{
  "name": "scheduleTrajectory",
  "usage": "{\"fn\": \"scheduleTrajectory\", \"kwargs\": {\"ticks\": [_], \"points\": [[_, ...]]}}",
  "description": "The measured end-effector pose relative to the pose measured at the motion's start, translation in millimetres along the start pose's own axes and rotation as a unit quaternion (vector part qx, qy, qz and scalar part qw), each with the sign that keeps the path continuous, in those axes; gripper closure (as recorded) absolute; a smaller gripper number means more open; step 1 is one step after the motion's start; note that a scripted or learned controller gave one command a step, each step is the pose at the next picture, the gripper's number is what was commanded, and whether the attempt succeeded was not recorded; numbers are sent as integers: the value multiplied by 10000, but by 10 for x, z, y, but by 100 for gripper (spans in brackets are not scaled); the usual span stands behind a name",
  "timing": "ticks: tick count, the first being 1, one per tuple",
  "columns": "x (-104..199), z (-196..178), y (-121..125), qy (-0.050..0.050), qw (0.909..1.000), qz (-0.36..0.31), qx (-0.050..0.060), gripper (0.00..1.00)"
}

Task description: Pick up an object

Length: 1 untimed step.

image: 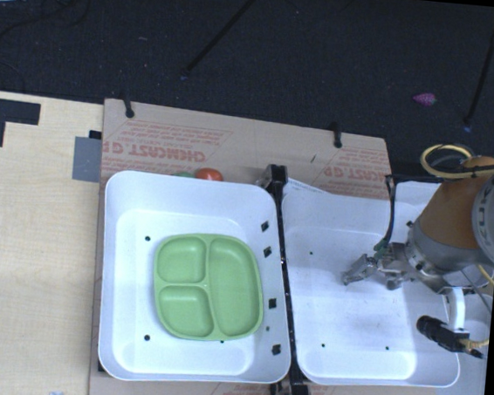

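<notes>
- The pincer hangs low over the right bin, near its back half, and it looks released: fingers spread, nothing between them.
- Under and around it there's just bare white bin floor, so as I read it this is the reach stage, with no grasp made yet.
- The arm comes in from the right, orange band above the wrist, leaning over that bin's right wall.
- The one obvious candidate is the green divided plate. It lies flat in the middle of the left bin, well apart from the pincer.
- Next move, by my judgement: lift clear, cross leftward over the joined bin walls, then drop onto the plate's rim. A flat plate offers only an edge or a divider ridge to pinch, so the approach has to be precise.
- In the way: the two inner walls meet between the bins, with black clips along that seam. Travelling low risks clipping them.
- Behind the left bin, a small red thing peeks over the back wall; what it is, I cannot tell.
- Both bins sit on a cardboard sheet, with the wooden tabletop spreading out to the left.
</notes>
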<state>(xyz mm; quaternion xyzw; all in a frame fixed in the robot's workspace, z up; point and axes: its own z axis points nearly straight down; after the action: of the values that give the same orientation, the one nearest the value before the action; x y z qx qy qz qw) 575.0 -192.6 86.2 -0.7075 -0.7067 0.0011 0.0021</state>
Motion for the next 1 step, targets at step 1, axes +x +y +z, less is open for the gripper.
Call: {"fn": "scheduleTrajectory", "kwargs": {"ticks": [1], "points": [[-7,-124,9,-3,10000,9,-13,100]]}}
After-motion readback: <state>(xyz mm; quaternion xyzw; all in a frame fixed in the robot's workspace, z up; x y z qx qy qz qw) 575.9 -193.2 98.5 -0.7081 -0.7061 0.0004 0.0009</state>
